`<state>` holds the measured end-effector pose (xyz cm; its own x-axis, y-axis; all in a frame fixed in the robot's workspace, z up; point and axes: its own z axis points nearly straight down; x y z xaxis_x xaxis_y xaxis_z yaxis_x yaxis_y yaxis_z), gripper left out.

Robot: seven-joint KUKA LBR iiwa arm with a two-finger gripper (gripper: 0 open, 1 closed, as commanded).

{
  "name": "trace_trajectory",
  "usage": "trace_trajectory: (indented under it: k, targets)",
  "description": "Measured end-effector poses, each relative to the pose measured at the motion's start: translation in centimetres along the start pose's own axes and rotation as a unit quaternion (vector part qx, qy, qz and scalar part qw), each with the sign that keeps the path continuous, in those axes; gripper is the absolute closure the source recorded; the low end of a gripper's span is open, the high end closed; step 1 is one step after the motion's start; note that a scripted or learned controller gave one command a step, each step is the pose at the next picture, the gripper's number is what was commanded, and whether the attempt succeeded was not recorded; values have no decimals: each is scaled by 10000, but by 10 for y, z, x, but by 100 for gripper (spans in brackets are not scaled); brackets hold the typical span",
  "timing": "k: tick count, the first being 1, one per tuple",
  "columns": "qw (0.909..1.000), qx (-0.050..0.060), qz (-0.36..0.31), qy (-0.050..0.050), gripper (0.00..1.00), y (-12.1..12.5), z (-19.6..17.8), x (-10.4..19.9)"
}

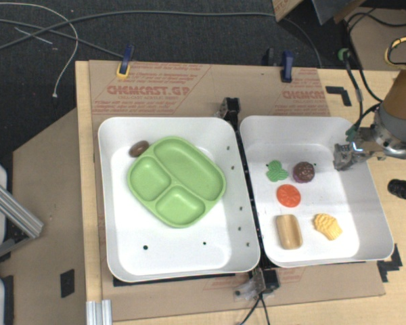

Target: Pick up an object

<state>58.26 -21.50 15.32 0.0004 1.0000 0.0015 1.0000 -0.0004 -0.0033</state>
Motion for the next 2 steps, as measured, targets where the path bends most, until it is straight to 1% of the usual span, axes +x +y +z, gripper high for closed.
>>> trace_trajectory:
  k: [1,2]
  targets:
    - [10000,-6,-5,0,0,-2,50,10]
    - [10000,-5,-5,-1,0,-2,68,10]
